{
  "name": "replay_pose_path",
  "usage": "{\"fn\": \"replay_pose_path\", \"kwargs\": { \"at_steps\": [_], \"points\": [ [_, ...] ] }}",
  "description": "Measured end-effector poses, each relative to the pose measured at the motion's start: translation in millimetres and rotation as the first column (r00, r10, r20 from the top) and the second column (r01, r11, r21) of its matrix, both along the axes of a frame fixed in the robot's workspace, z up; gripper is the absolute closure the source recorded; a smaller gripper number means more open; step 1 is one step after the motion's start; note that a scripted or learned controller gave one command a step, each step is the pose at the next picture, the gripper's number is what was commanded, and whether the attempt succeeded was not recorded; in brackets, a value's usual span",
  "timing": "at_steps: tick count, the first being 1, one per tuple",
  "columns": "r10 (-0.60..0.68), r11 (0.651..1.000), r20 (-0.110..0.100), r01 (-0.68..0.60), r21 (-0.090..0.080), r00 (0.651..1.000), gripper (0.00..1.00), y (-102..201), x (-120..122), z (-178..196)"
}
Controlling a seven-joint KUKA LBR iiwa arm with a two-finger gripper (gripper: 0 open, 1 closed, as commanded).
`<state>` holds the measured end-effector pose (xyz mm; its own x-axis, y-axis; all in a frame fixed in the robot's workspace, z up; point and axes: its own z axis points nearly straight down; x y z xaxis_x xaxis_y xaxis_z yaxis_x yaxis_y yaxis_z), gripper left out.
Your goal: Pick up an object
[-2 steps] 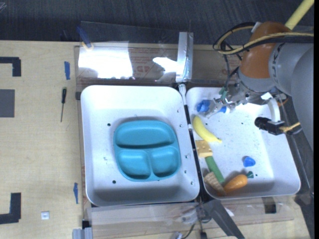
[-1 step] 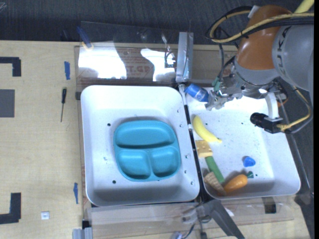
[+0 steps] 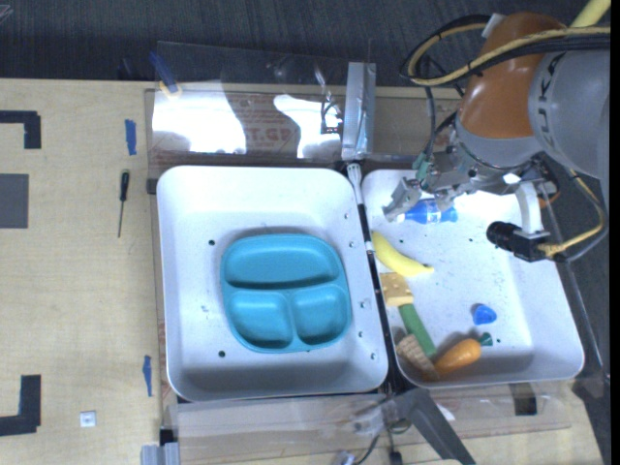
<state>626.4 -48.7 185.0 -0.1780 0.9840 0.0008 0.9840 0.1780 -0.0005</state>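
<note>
The gripper [image 3: 418, 200] hangs low at the back of the right bin [image 3: 552, 356], over a small blue thing [image 3: 433, 215]; whether it grips I cannot tell; crowding the dividing wall, it may close on nothing or knock the banana [image 3: 399, 259] aside.

A divided tray [image 3: 284, 290] lies in the left bin [image 3: 184, 201] (banana [image 3: 399, 259] and carrot [image 3: 457, 354] in the right bin [image 3: 542, 337]).

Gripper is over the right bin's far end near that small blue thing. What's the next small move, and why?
Probably lower straight down. The gripper sits just over the small blue object at the right bin's far end, nothing visibly held. The banana and carrot lie further off, so the blue piece looks the closest target.
</note>
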Motion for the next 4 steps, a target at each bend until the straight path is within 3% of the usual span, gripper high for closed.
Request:
{"fn": "replay_pose_path", "kwargs": {
  "at_steps": [1, 2, 3, 4],
  "points": [
    [-0.144, 0.99, 0.006, 0.144, 0.0, 0.99, 0.0, -53, -14, -96],
    [-0.307, 0.952, 0.006, 0.307, 0.0, 0.952, 0.0, -51, -100, -97],
    [-0.225, 0.974, 0.003, 0.225, -0.001, 0.974, 0.0, -81, -46, -93],
    [-0.449, 0.894, 0.004, 0.449, 0.0, 0.894, 0.0, -99, -146, -98]
  ]
}}
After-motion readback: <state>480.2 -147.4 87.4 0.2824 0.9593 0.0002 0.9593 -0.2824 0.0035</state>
